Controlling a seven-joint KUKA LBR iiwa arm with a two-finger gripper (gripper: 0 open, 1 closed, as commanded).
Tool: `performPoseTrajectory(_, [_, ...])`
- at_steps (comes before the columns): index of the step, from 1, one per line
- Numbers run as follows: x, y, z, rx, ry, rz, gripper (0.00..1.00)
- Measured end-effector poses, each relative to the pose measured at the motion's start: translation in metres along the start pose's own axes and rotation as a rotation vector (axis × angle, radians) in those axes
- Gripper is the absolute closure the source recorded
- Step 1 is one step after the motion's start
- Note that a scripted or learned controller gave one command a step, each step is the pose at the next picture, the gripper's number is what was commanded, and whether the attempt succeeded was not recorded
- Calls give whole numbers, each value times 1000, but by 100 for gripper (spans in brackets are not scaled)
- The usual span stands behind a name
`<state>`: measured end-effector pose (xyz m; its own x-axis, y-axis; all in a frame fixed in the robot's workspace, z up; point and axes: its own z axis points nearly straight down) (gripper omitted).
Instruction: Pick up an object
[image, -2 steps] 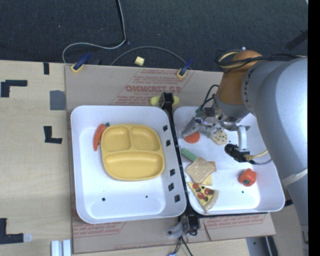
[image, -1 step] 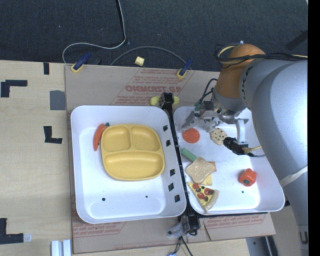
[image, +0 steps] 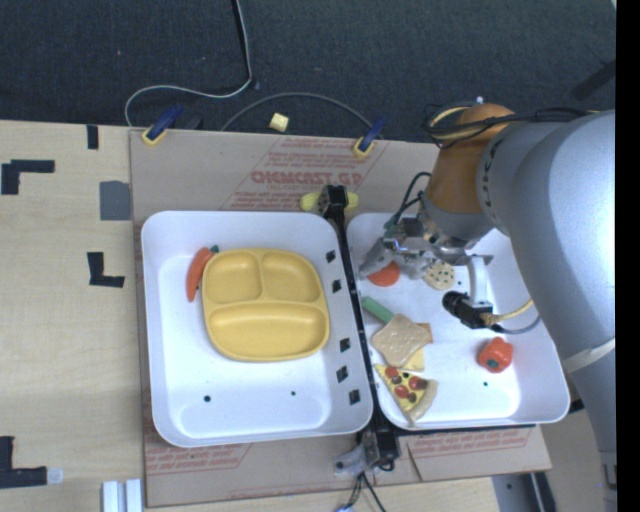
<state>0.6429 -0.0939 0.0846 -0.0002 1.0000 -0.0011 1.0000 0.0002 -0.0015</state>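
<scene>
We look down on a pale wooden bench (image: 60, 330) with black angular marks, backed by dark carpet (image: 400, 50) where a thin cable loops. A brown cardboard sheet (image: 290, 175), held by blue clips at its far edge, lies under two shallow white bins. The left white bin (image: 175, 400) holds a yellow divided plastic plate (image: 265, 303) with an orange toy carrot (image: 197, 273) touching its left rim.

The right white bin (image: 520, 390) holds the smaller toys: a tan toy bread slice (image: 401, 339) with a yellow piece under it, a toy pizza wedge (image: 410, 390) just in front of it, a green stick-shaped piece (image: 376, 308) near the divider, a round red toy tomato (image: 494, 353) toward the right, a pale speckled cookie disc (image: 437, 275), and a small red-orange piece (image: 385, 274) at the far left of the bin.

The grey arm with its orange band (image: 465, 165) reaches down into the far part of the right bin. Its two-finger gripper (image: 402, 255) sits low, just beside the red-orange piece and the cookie. We cannot tell how its tips stand, nor whether anything sits between them.
</scene>
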Motion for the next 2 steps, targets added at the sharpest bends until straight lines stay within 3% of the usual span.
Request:
performPoseTrajectory(1, [-2,25,-1,3,-1,-2,0])
performPoseTrajectory(2, [-1,2,0,0,-1,0,0])
